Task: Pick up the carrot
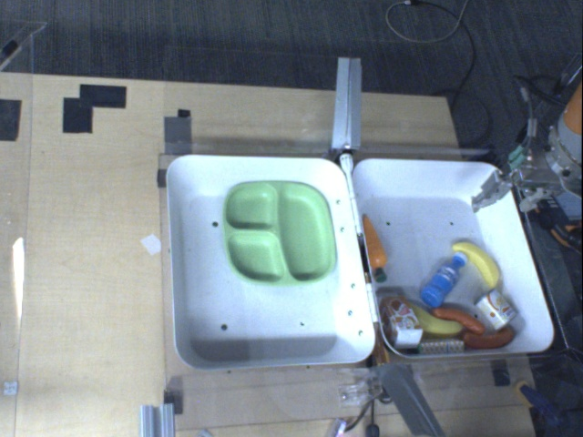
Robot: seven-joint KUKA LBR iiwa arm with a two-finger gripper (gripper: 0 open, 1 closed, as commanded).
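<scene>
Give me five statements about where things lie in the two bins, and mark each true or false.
1. The orange carrot lies against the right-hand white bin's left wall. True.
2. The green three-compartment tray sits in the right-hand bin. False: it is in the left-hand white bin.
3. The gripper grips the carrot. False: it hangs at the bin's far right corner, apart from it.
4. The blue plastic bottle lies beside the yellow banana. True.
5. The carrot lies on the tray. False: it is on the bin floor.
</scene>
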